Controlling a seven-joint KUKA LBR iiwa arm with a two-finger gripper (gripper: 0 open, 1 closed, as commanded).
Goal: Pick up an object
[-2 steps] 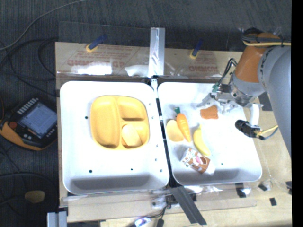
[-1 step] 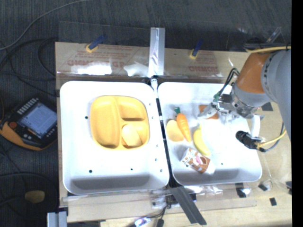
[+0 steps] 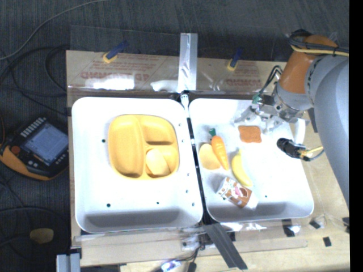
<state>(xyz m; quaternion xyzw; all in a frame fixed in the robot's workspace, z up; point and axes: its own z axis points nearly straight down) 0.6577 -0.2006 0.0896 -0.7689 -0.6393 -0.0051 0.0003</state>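
My gripper (image 3: 260, 115) hangs over the far right part of the right bin (image 3: 283, 194), reaching in from the right. Just in front of it a small orange-brown flat square piece (image 3: 249, 134) lies on the bin floor. Further left lie an orange carrot with a green top (image 3: 219, 151), a pale yellow rounded piece (image 3: 207, 157) and a yellow banana (image 3: 241, 170). A small printed packet (image 3: 234, 192) lies near the front of the bin.
The left bin (image 3: 91, 203) holds a yellow divided plate (image 3: 127, 146) with a pale round piece (image 3: 157, 163) in one compartment. A low wall separates the two bins. A handheld controller (image 3: 35, 146) lies on the floor to the left of the bench.
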